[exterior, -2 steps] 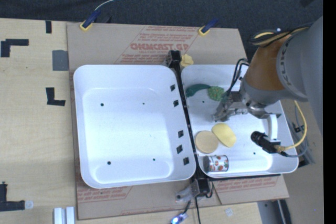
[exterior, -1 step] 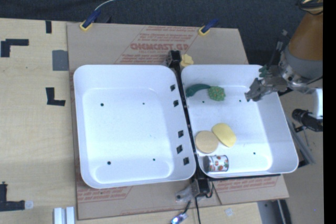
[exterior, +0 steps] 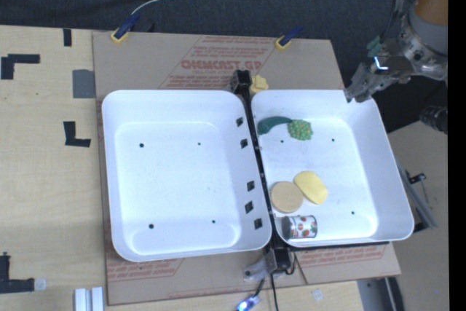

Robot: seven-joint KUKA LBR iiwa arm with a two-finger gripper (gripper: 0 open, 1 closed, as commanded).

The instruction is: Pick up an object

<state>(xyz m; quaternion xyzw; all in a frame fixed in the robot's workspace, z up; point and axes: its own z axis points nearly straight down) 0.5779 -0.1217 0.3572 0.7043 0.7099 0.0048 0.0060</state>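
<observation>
The left bin (exterior: 175,178) held nothing to grasp. In the right bin (exterior: 364,178), every candidate lay untouched: a green broccoli-like toy (exterior: 287,127) near the divider toward the far edge, a tan disc (exterior: 286,196) touching a yellow oval piece (exterior: 312,187) nearer the front, and a small can (exterior: 300,227) on its side at the front left corner. The gripper (exterior: 358,89) hung above that bin's far right corner, well apart from all of them, carrying nothing visible; how wide it stood could not be told. By that showing, the pick had not begun: approach, grasp and lift all remained.
</observation>
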